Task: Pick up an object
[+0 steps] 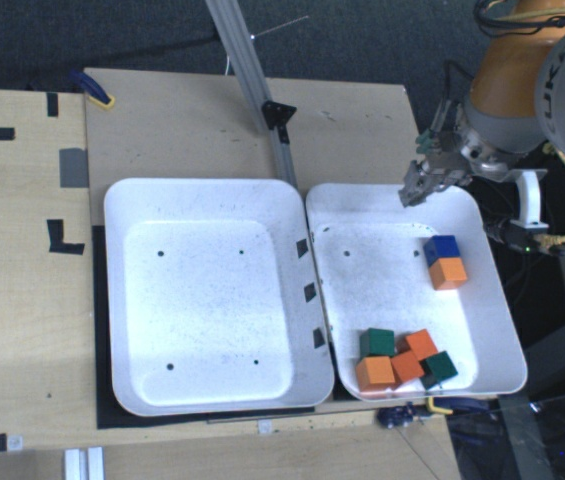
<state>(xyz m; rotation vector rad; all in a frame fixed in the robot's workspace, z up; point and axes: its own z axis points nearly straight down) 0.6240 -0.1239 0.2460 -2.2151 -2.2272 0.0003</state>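
Nearest, a tight cluster of small blocks [400, 359] in orange and green sits at the right bin's [382, 258] front edge, awkward to separate. Farther back, the blue block [442, 249] touching an orange block [448, 273] looks rigid, light, best pinched across free flat sides. Beyond, the hand [417, 186] hovers over the bin's far rim holding nothing; its opening cannot be told.

Matt speckled white plastic bins [207, 193]; pale wood bench [22, 228], glossy orange arm band [510, 78]

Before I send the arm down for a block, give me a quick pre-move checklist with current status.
1. Targets present: ok, blue block on orange block, touching, in right bin.
2. Second cluster: ok, green block and neighbours at near wall.
3. Gripper position: not ok, over bin's far rim, not above any block.
4. Gripper carrying something: cannot tell.
5. Isolated target: not ok, every block touches another.
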